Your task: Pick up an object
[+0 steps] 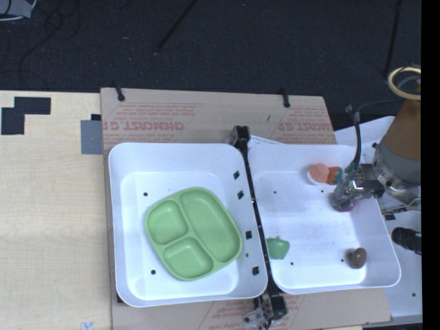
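- Frankly, which object I go for depends on what lies closest to my gripper [344,202], so I take the candidates nearest first. I am low in the right bin [323,280], close to its right wall, with my arm coming in from the right.
- Whether anything sits between my tips I cannot tell; something faintly pinkish shows at them, too small and blurred to name, and the state of my jaws is not readable from this slanted look down.
- Closest is the pale pink and orange object [322,174], just beside me, up and to the left against the bin's far wall. Its long axis runs roughly left to right, pink end further from me, orange end toward me.
- Next is the small brown object [355,257], below me near the bin's front right corner. It looks roundish, so no axis matters.
- Further off, the small green object [278,247] lies near the divider at the bin's left edge, well apart from me.
- Farthest, the green divided plate [193,233] rests in the left bin [124,163], across the divider.
- My judgement: the pink and orange piece is the shortest reach, a short shift up-left.
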`<move>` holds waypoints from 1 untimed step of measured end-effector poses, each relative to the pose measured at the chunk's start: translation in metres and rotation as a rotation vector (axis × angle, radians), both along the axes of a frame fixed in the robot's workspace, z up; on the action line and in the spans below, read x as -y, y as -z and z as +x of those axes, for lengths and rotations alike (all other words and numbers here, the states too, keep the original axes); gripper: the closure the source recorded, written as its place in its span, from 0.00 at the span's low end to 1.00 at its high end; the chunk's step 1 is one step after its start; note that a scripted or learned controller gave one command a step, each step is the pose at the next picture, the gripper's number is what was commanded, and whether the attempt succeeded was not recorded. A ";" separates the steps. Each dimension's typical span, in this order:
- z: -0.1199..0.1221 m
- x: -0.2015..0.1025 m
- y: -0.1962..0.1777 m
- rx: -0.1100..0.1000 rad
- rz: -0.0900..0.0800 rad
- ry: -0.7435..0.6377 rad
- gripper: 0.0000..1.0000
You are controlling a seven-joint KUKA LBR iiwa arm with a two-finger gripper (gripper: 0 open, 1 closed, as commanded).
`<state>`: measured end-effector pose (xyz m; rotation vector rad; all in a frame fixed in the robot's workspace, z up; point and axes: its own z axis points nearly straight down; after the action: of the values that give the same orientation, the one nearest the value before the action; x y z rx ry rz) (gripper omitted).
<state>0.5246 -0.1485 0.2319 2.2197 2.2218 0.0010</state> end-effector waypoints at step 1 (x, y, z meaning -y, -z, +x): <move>0.009 -0.049 -0.008 -0.002 0.002 -0.003 1.00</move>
<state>0.5339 -0.0996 0.2398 2.2178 2.2276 0.0010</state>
